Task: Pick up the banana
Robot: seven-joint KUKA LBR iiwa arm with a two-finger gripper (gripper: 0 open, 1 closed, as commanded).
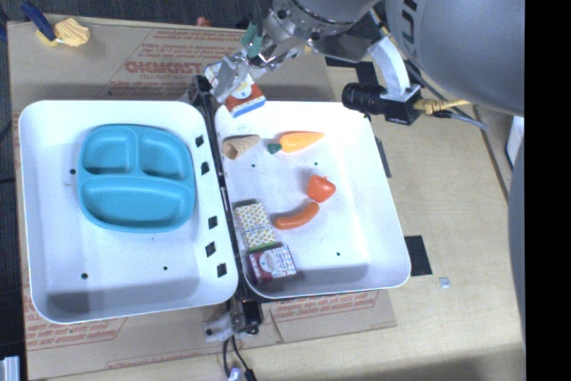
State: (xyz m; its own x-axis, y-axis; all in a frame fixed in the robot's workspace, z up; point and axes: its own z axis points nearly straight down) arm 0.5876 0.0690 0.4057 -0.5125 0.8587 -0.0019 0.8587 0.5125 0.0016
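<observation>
Where the banana lies: judged to be the pale tan piece, called here the banana (239, 145), though its shape is small and not certain; it rests on the floor of the right bin (350, 232), in the corner nearest the fingers (228, 85).
Bearing from fingers: just on the near side of them, towards the camera, and lower.
Long axis: roughly across the view, parallel to the bin's far wall.
Finger state: cannot be told; the tips are blurred against the bin rim.
Obstruction: a red, white and blue piece (243, 100) sits at the far rim, directly between the fingers and the banana; whether it is held cannot be told.
Neighbours: an orange carrot (299, 140) lies just beside the banana, on the arm's side of it.
Further off: left bin (53, 268) with blue tray (138, 174), beyond the divider; worktop (437, 183) beneath.
Judgement: a short move towards the camera and downward is needed, closing across the short axis.
</observation>
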